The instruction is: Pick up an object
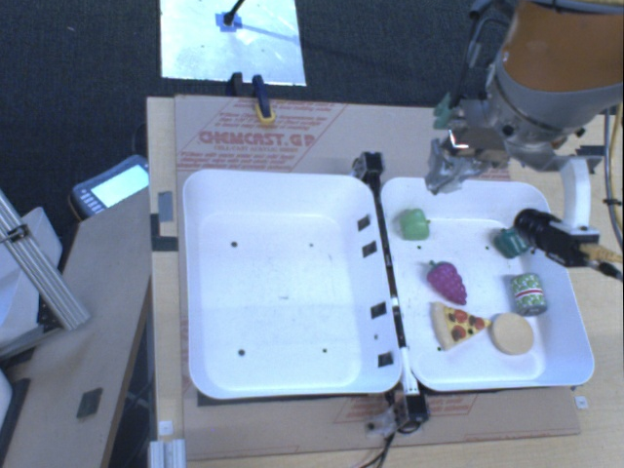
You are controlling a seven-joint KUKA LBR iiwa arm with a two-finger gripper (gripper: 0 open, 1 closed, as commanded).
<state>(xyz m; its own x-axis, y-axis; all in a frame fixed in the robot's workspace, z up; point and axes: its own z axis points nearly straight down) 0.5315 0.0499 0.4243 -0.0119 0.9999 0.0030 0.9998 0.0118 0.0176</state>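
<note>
Pincer (450, 175) hovering over far edge of right bin (575, 359), nothing seen in it; can't tell if released or clenched. In right bin: green pepper (415, 224) just near-left of pincer, purple grapes (447, 281), pizza slice (456, 326), tan round cookie (512, 334), small can (527, 293), teal piece (509, 242)

One fixed camera looks down at a slant on both bins (292, 188) (arm (556, 47) entering from right).

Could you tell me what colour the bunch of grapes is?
Purple, the bunch of grapes in the camera view.
</note>
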